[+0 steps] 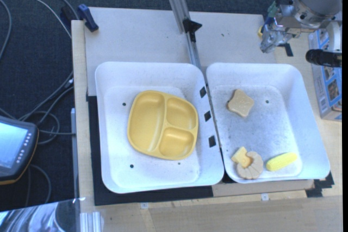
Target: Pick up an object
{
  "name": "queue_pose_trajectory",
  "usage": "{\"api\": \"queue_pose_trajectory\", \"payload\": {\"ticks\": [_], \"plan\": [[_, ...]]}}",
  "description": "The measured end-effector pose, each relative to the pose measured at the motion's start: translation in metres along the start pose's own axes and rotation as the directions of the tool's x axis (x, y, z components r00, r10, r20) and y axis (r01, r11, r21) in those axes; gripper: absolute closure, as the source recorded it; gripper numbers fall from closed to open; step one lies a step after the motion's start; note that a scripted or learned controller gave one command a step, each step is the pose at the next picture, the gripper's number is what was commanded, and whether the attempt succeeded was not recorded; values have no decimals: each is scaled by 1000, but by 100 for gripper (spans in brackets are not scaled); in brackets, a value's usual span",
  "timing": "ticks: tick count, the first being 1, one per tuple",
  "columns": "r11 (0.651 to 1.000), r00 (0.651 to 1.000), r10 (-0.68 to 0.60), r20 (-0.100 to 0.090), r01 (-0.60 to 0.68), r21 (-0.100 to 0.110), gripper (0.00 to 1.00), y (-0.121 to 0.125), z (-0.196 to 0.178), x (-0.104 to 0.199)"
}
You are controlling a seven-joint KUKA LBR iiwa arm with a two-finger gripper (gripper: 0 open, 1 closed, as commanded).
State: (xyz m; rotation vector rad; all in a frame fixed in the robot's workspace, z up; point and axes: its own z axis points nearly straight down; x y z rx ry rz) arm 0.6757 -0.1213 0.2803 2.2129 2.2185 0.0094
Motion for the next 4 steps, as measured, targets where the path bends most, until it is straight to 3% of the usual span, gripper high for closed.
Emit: {"api": "queue_pose_trajectory", "payload": {"ticks": [1, 3, 4], "plan": [[1000, 1000, -2, -4, 2, 12, 100, -33, -4, 43], [1000, 1000, -3, -4, 3, 14, 100, -87, -1, 140], [1000, 1000, -2, -4, 2, 16, 100, -117, 23, 182]]}}
